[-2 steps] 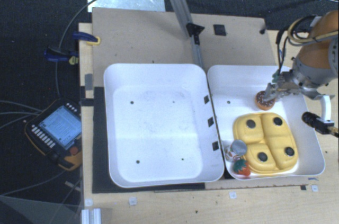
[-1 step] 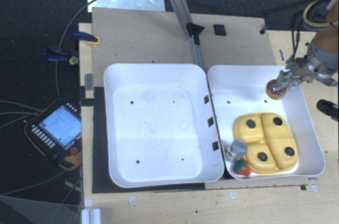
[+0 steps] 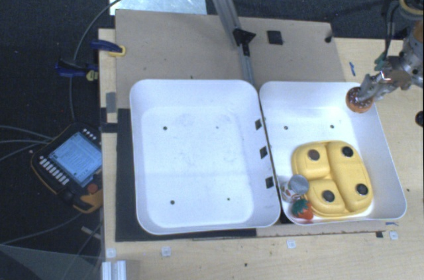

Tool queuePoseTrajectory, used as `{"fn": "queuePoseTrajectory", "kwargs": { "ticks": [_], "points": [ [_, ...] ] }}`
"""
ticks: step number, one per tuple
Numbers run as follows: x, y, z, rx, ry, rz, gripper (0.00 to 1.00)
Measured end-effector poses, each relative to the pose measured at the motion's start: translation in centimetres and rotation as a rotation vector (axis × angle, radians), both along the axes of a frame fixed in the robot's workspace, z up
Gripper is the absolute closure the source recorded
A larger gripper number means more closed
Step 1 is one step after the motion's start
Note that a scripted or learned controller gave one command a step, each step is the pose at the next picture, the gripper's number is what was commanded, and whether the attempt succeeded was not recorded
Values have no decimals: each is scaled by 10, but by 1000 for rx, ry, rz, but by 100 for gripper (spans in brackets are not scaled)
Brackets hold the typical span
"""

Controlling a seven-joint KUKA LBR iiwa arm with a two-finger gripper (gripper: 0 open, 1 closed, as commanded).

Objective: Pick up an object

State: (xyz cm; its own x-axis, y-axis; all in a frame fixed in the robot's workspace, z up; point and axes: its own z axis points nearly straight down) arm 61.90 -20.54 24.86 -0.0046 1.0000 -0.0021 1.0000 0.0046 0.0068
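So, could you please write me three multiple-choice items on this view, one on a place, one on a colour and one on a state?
1. Where does the large moulded plastic toy with dark round holes lie?
A. left white bin
B. right white bin
C. on the bench

2. What colour is that toy?
A. yellow
B. blue
C. green

3. What is at the tip of the two-finger gripper?
A. the large toy
B. a small round brownish object
C. the handheld pendant with a lit screen

Answers: 1 B, it rests in the right white bin, toward the near edge. 2 A, its body is plainly yellow. 3 B, the brownish piece sits at the gripper's tip over the bin's far right corner.
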Motion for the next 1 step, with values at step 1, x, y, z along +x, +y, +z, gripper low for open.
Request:
{"fn": "queuePoseTrajectory", "kwargs": {
  "ticks": [1],
  "points": [
    [1, 0, 9, 1, 3, 1, 100]
  ]
}}
